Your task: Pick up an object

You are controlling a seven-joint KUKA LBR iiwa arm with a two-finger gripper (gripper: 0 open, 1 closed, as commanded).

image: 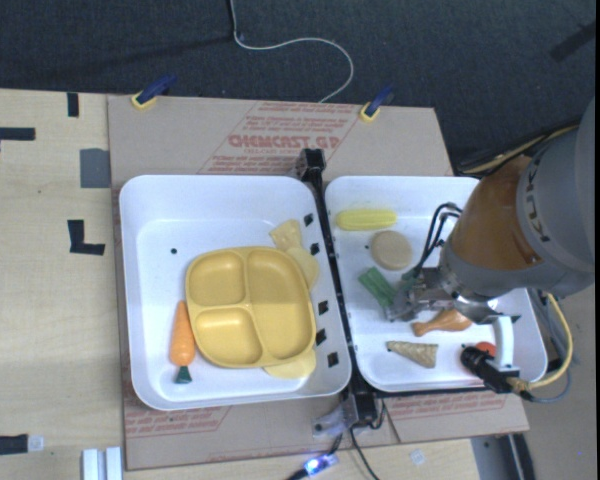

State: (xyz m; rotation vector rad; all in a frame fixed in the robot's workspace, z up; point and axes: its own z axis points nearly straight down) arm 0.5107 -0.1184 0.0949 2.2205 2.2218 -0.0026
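My gripper (416, 302) is low in the right bin (435, 189), near its middle. It hovers over the right end of a green piece (377, 287) and the left end of an orange piece (443, 321). Whether it touches either one, I cannot tell. A yellow corn cob (366, 219) lies at the back of that bin, with a round tan piece (390, 250) just in front of it. A tan wedge (413, 352) rests near the front wall.
The left bin (145, 268) holds a yellow divided plate (250, 305), an orange carrot (182, 340) to its left, and pale yellow pieces (293, 243) behind and under the plate. The arm's grey body (540, 218) covers the right bin's right side.
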